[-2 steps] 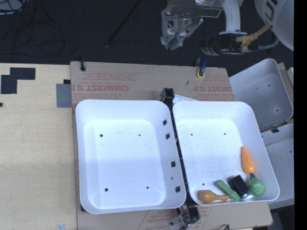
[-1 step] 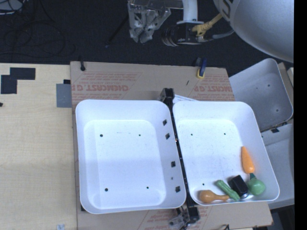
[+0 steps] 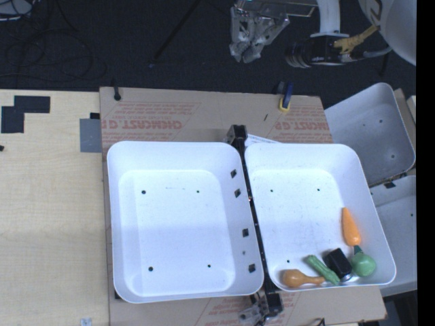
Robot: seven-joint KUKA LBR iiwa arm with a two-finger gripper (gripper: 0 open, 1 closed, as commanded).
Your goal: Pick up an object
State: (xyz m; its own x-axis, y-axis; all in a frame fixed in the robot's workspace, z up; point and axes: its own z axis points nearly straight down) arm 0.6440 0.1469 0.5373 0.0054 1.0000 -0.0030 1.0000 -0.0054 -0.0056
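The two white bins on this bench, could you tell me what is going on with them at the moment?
Nothing is being handled right now. The gripper hangs high above the bench, beyond the far edge of the bins, holding nothing. The right bin has a small heap in its near right corner: an orange carrot-like piece, a black block, a green piece and an orange gourd shape.
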